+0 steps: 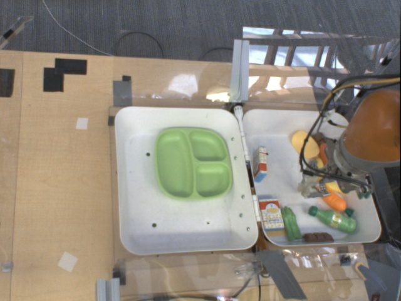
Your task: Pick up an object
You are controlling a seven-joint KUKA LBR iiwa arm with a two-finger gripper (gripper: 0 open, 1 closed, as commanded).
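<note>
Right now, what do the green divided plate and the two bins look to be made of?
The green divided plate looks like moulded plastic with a matte finish: uniform colour, soft rounded compartment edges, no sharp glare. The left bin and right bin also look like plastic, white and smooth with a slight sheen; rounded corners and thin raised rims suggest it, though coated metal cannot be ruled out.

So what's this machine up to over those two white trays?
A robot arm reaches in from the right and hangs low over the right bin, among toy groceries: a green bottle, an orange piece, a small carton and a box. Its job is to pick one up, but nothing can be seen in its grip at this moment. The left bin has a green divided plate.
</note>
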